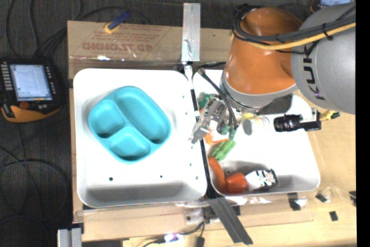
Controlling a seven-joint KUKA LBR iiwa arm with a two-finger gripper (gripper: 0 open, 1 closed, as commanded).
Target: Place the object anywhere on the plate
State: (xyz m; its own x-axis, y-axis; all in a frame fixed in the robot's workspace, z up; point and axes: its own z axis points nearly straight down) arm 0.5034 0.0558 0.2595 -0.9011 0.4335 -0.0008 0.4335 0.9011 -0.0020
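Note:
A turquoise plate (129, 122) with three compartments lies in the left bin (98, 188), tilted toward the bin's upper right. My gripper (209, 122) hangs over the left edge of the right bin (295, 173), close to the divider between the bins. Right under and beside its fingers lie small objects: a green piece (222, 150) and something orange and white (215, 137). Whether anything sits between the fingers is not clear. The arm's orange band (261, 52) covers the upper part of the right bin.
In the right bin's front lie an orange carrot-like piece (215, 169), a red object (235, 183) and a white and black toy (263, 177). A black cylinder (291, 122) juts from the wrist. A handheld pendant (28, 85) rests left of the bench.

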